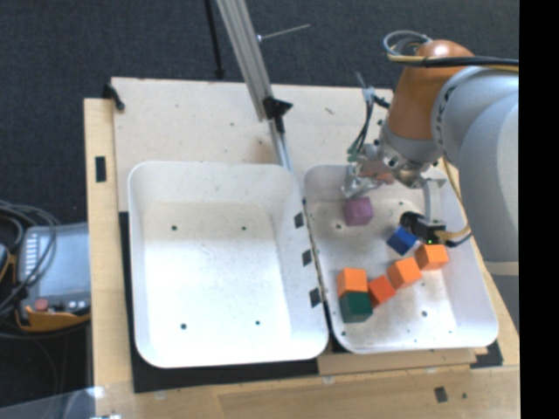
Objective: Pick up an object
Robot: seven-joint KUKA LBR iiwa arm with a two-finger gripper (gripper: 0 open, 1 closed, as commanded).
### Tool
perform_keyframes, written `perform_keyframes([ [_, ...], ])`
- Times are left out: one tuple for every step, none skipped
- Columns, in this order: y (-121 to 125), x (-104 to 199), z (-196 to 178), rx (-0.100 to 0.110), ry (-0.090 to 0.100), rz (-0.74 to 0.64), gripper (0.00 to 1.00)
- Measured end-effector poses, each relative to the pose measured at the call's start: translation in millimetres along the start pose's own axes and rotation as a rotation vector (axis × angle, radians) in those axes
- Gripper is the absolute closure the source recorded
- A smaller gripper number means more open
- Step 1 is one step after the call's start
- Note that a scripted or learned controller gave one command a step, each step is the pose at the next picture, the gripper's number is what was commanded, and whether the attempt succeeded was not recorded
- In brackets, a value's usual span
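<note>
Purple block: right bin, twelve o'clock, beneath gripper; grip state cannot be told. Advice: descend centred, straddle block squarely.

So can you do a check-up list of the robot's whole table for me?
Surface: wooden bench bearing a left white bin and a right white bin.
Job's things: in the right bin, a purple block, a blue block, three orange blocks, a red-orange block, a dark green block.
Clutter: nothing seen.
Hand: just above the purple block.
Cables: black cables left of the bench.
Surroundings: dark carpet, metal rail.
</note>
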State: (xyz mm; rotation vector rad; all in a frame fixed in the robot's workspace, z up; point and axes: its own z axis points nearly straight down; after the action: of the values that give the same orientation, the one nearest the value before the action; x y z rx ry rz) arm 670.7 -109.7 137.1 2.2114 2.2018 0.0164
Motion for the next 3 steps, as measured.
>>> perform_keyframes([
  [-1, -1, -45, 0.017, 0.007, -0.001, 1.0],
  [0, -2, -67, 0.018, 0.008, -0.004, 1.0],
  [2, 53, -85, 0.018, 0.009, -0.012, 1.0],
])
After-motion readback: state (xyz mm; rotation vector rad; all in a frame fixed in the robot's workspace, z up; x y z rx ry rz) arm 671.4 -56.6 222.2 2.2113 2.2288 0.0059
